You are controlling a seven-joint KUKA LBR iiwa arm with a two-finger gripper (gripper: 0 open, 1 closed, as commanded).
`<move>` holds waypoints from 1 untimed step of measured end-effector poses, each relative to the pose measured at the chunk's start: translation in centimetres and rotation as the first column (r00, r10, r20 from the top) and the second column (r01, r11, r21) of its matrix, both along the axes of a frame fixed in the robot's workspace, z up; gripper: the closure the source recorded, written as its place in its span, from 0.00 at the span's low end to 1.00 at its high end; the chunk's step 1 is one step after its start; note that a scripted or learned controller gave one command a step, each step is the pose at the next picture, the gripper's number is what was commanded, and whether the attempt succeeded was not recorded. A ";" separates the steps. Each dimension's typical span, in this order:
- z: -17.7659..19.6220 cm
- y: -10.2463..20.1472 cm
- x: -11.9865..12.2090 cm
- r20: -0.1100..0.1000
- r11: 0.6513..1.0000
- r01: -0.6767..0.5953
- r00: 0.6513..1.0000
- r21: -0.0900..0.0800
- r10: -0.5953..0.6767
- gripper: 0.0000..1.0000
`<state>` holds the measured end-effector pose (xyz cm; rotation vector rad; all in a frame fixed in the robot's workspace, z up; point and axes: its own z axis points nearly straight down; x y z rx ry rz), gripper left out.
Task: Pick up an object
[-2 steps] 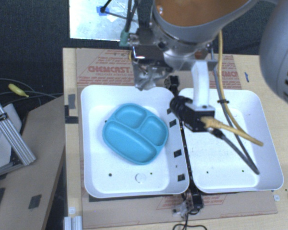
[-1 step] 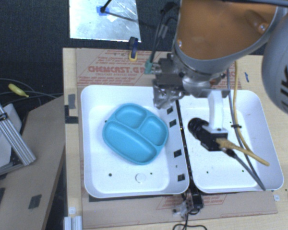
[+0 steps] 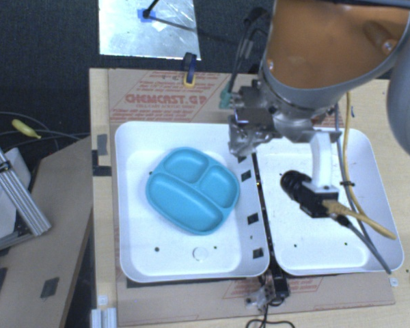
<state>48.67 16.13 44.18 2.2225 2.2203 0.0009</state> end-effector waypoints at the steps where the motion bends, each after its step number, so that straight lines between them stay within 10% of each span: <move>1: 5.8 -5.3 0.0 0.008 1.000 0.004 1.000 0.001 -0.004 1.00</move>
